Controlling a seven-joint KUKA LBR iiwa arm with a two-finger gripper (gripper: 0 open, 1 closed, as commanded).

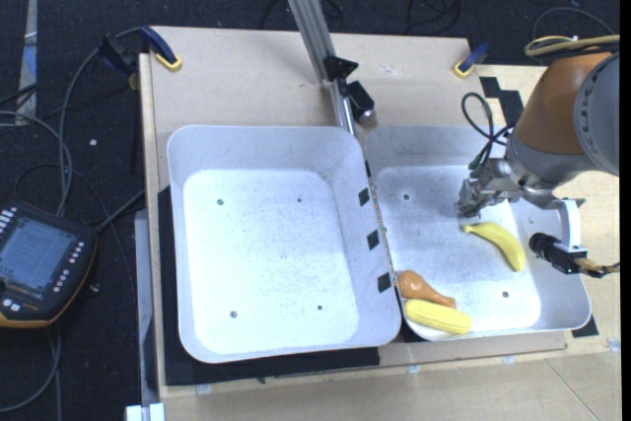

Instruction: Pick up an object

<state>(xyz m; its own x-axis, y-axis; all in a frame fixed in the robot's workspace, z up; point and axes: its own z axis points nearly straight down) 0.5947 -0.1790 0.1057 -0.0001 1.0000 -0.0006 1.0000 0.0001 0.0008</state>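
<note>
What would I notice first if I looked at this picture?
Probably the big grey and orange robot arm reaching in from the right, with its gripper low over the right bin. Just below the gripper lies a yellow banana, and near the bin's front edge sit a corn cob and an orange-brown toy. The left bin looks bare beside it.

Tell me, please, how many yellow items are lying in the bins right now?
2, both in the right bin: a banana just under the gripper, and a corn cob at the near-left corner beside an orange-brown item. The arm may hide more.
</note>
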